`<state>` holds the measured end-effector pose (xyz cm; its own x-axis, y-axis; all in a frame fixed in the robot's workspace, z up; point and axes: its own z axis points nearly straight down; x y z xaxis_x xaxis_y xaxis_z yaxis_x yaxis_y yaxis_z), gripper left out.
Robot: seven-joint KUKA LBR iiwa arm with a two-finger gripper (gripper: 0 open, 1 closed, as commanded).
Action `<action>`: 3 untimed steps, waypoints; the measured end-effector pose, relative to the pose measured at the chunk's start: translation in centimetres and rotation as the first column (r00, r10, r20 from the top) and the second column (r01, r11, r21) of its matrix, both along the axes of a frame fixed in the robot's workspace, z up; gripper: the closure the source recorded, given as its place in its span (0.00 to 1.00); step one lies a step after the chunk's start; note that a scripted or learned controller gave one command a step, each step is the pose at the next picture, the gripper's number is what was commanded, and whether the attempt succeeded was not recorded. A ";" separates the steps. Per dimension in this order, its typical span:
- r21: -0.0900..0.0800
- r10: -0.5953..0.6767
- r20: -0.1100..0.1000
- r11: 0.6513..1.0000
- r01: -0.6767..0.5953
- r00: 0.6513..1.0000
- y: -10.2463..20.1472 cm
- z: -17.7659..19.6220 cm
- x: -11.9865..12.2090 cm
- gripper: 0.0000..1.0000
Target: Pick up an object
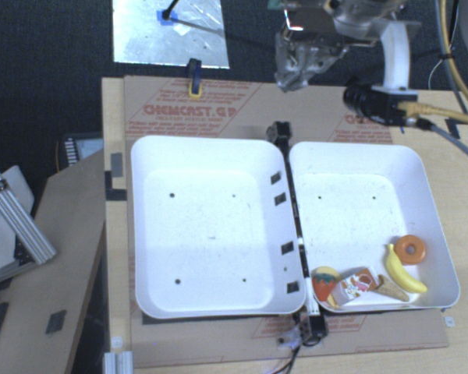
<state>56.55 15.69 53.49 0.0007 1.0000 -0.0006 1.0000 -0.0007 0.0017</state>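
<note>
Banana (404,272) w/ toys in right bin's (429,179) near corner.

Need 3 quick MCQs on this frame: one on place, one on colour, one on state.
1. Where do the toys lie?
A. left bin, middle
B. right bin, near corner
C. on the cardboard behind the bins

2. What colour is the banana?
A. yellow
B. green
C. blue

3. Where is the gripper relative to the bins?
A. down inside the left bin
B. pressed on the banana
C. raised beyond the bins' far edge

Key: 1 B, the toys cluster in the near right corner of the right bin. 2 A, the banana is yellow, beside an orange ring. 3 C, the gripper hangs over the cardboard behind both bins, away from the left bin.
</note>
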 end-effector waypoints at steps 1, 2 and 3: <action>0.001 0.000 0.000 1.000 0.000 1.000 -0.3 0.0 -0.5 1.00; 0.002 0.006 0.000 1.000 -0.006 1.000 1.6 0.0 -1.1 1.00; 0.000 -0.001 -0.002 1.000 0.001 1.000 -1.3 -2.3 -2.9 1.00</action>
